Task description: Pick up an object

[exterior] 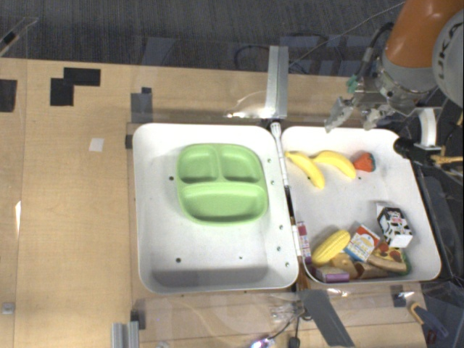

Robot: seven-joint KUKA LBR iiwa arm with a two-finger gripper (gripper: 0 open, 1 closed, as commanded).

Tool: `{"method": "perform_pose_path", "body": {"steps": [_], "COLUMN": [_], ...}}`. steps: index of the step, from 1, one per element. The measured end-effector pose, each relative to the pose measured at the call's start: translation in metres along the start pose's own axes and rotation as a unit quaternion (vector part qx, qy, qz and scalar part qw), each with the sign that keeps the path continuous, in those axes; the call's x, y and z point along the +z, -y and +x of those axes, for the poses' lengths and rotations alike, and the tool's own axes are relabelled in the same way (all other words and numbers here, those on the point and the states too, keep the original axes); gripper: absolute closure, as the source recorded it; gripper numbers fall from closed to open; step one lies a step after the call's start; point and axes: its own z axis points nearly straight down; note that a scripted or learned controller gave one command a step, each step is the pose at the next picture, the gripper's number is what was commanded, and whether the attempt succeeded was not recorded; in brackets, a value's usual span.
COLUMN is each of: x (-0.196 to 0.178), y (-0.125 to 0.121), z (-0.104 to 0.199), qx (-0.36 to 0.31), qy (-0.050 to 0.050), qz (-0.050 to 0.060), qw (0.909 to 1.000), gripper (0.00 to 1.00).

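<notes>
Two white bins sit side by side at mid-frame. The left bin (156, 259) holds a green divided plate (220, 182). The right bin (420, 201) holds the candidates for picking. Two bananas lie near its upper left: one (306, 169) slanting down to the right, the other (336, 162) just beside it and arching toward a small red-orange piece (365, 162). Along the lower edge sits a cluster: a corn cob (330, 245), a small printed carton (360, 243), a black-and-white carton (394, 224) and a flat pizza-like slice (383, 261), touching or overlapping one another.

Handling, as judged: all look like toy foods, hence light and fairly stiff, with smooth skins that may slip. The bananas are the easiest targets, since they lie apart from the cluster; a hold across the narrow middle of the curve, fingers astride the short axis, seems best. The corn is rounder and crowded by the cartons, so a finger could snag a neighbour. The flat slice offers little height to pinch.

Arm pose: the arm enters from the upper right, its orange band (424, 9) at the frame's corner, the wrist angled down and to the left. The gripper (353, 114) hangs above the upper rim of the right bin, above and right of the bananas. Its two fingers (338, 116) stand spread apart with nothing between them.
</notes>
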Motion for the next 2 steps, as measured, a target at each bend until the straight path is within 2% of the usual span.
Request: {"method": "perform_pose_path", "body": {"steps": [1,2], "x": [-0.063,-0.041], "y": [0.020,0.015], "z": [-0.021,-0.043], "qx": [0.027,0.051], "qy": [-0.001,-0.001], "qz": [0.004,0.004], "qw": [0.9996,0.9987], "gripper": [0.00,0.00]}}
